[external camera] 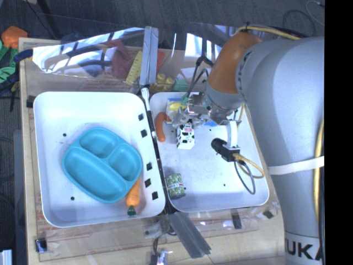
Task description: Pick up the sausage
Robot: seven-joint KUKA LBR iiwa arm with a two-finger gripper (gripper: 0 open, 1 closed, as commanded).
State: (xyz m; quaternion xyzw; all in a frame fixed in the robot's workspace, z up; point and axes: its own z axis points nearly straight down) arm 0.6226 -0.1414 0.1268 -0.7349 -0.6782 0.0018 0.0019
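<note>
Camera view: approach step, the pincer [186,130] hanging over the right bin [251,195], whether parted or closed cannot be told. The sausage [160,126], a smooth orange-red cylinder, lies at the bin's 10 o'clock edge (against the divider), at 9 o'clock from the pincer. The next move likely calls for a short leftward shift and descent; a glossy blue moulded tray [102,163] occupies the left bin.

- Sausage [159,126] against right bin's left wall [156,148]; hand [186,134] just right of it.
- Open floor between hand and can [175,185], near side.
- Far corner crowded.
</note>
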